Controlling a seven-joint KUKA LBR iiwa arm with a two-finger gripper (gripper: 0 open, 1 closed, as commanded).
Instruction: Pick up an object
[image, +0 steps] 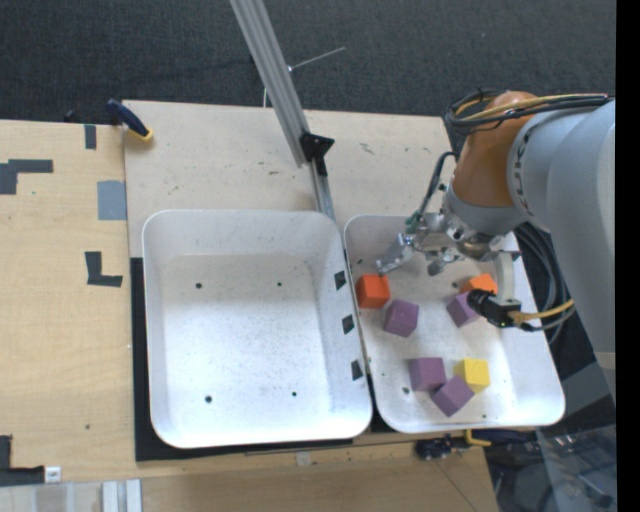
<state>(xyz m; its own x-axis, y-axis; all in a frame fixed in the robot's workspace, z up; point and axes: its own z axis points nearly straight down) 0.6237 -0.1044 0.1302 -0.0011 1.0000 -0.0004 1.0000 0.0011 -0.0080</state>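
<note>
The bench (60, 300) under me is pale wood with grey tape marks on its left part, and a lighter board (220, 150) lies beneath the two white bins; beyond the far edge there is dark carpet (150, 45). The left bin (165, 240) has a speckled floor, and the right bin (535, 400) holds all the blocks. A slanted metal rail (275, 75) comes down from the top and ends at a black clamp near the gap between the bins. A small blue and yellow tool (130, 118) lies at the far left corner of the board. My gripper (405, 250) hangs over the far part of the right bin, my arm (540, 140) reaching in from the right with its orange band just above. Whether my fingers stand wide or narrow I cannot tell, and I see no block between them. The orange cube (374, 290) sits just below my tip, by the bin's left wall. A purple block (401, 318) lies beside it, another (461, 308) under my wrist cables, two more (427, 372) (452, 396) nearer the front, touching a yellow cube (477, 373).
</note>
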